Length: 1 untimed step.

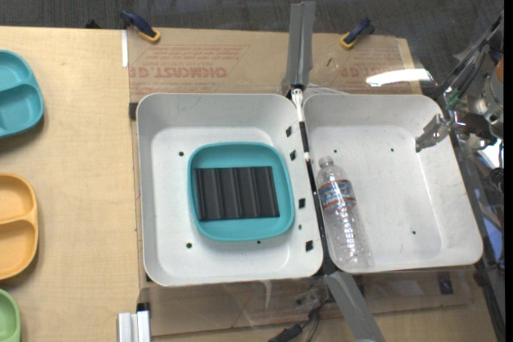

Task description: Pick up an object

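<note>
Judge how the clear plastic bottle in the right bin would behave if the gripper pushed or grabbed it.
The bottle lies on its side against the right bin's left wall, so it could roll. It looks clear and empty, so probably light. Its smooth, thin plastic may slip or dent.

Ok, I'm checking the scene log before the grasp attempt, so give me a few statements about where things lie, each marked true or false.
1. The water bottle lies on its side in the right bin. True.
2. The teal tray sits in the right bin. False: it sits in the left bin.
3. The bottle lies along the right bin's wall next to the left bin. True.
4. The gripper has the bottle between its fingers. False: it is at the right bin's far right edge, well apart from the bottle.
5. A teal plate and an orange plate lie on the bench outside the bins, left of them. True.
</note>
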Motion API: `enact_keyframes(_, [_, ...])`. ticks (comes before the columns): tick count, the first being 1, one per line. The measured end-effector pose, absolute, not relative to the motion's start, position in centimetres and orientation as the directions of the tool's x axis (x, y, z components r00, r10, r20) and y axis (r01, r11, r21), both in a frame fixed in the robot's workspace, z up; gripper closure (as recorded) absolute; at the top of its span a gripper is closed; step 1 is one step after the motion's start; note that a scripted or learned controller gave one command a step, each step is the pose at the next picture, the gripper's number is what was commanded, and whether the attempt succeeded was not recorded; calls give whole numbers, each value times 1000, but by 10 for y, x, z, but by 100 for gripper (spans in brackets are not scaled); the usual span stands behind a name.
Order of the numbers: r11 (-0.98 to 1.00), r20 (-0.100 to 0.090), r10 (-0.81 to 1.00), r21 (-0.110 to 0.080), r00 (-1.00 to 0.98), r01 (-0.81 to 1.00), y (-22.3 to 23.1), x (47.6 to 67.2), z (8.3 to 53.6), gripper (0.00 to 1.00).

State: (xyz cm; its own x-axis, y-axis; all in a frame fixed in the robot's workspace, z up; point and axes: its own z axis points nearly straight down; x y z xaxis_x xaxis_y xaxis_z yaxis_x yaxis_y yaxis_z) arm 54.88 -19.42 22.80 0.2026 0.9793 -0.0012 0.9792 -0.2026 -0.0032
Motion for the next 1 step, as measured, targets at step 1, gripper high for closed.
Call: enact_keyframes(1, [-279, -2, 960, -1, 279, 960, -215, 535, 243, 0])
